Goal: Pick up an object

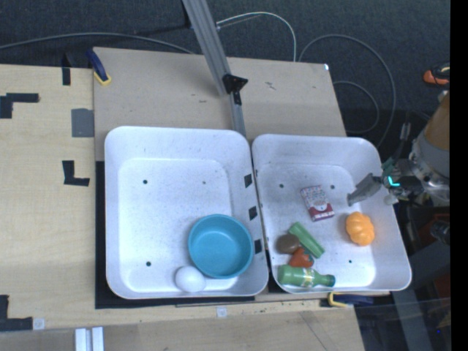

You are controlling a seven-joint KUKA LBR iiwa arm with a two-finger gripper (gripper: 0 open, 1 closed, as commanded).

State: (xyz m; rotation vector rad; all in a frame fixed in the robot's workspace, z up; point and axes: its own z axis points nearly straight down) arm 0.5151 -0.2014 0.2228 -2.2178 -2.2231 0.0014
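Over right bin [380, 269], at its right rim: gripper [365, 190]; state of jaws cannot be told. Just below it, apart: orange fruit [360, 227]. Mid-bin: small red-and-white packet [316, 202]. Front of bin, clustered: green stick [306, 240], brown lump [286, 243], green bottle [304, 276]. Left bin [117, 196]: blue bowl [219, 245], white ball [189, 278] touching it.

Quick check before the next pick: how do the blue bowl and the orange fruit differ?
The blue bowl lies in the left bin; the orange fruit lies in the right bin. The bowl is much larger than the fruit. The bowl is open and hollow; the fruit is a solid lump. Both look round.
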